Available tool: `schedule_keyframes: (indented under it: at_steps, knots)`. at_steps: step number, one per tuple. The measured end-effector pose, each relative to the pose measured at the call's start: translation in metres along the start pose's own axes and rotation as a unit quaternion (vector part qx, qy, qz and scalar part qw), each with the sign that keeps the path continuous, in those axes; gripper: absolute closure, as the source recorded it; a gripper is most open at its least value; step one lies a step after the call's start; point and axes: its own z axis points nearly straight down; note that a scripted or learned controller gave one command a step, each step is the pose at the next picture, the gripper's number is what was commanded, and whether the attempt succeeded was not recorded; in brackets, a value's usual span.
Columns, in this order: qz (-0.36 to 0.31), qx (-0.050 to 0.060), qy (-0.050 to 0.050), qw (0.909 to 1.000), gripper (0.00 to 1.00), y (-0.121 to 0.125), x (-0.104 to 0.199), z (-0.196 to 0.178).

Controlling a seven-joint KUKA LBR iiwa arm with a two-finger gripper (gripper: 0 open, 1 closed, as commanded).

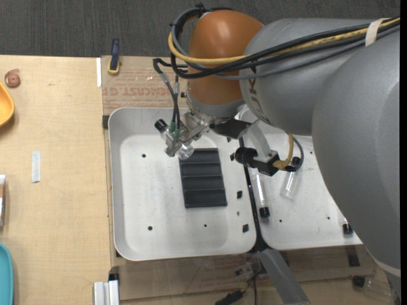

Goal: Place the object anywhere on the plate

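A black ribbed rectangular slab (204, 178) lies flat in the middle of the left bin (137, 234). My gripper (178, 145) hangs low over the bin floor, just off the slab's far left corner. The arm's orange band (219, 49) and grey body cover the far part of both bins. I see nothing held under the gripper, though its tip is small and cluttered with cables.
In the right bin (318, 230) a slim pen-like stick (260, 196) lies beside the divider, with a clear tube (289, 184) to its right. An orange dish edge (4, 110) and a teal object (4, 275) sit on the wooden bench at left.
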Motion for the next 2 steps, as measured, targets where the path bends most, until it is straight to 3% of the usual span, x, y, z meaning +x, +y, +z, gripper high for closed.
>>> schedule_keyframes:
  at_steps: [1, 2]
  knots:
    - [-0.077, -0.001, -0.001, 0.9970, 1.00, 0.032, -0.002, 0.001]
    - [-0.180, -0.001, 0.000, 0.9837, 1.00, -0.020, 0.037, 0.006]
